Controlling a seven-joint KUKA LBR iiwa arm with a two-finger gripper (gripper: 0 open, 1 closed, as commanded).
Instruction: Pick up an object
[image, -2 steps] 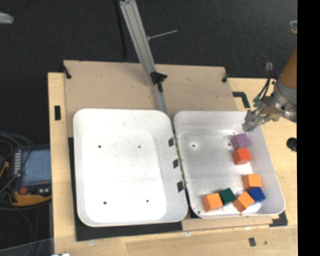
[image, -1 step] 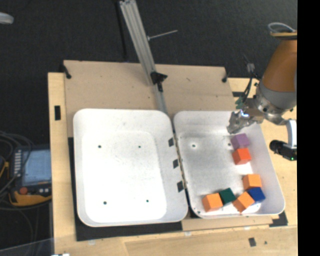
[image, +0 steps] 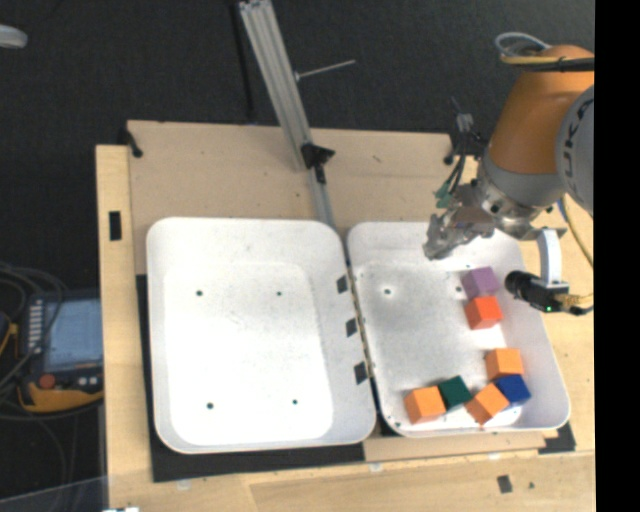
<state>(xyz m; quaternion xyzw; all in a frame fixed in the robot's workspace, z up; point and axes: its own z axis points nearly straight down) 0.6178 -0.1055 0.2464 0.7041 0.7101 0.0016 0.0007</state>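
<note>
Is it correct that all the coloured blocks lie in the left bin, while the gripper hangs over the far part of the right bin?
Not quite. The camera view shows the blocks, such as the purple block and the green block, in the right bin, not the left bin. The rest holds: the gripper hangs over the far part of the right bin.

Blocks (image: 468, 393) lie in the right bin (image: 400, 330), beside the left bin (image: 250, 330).
</note>
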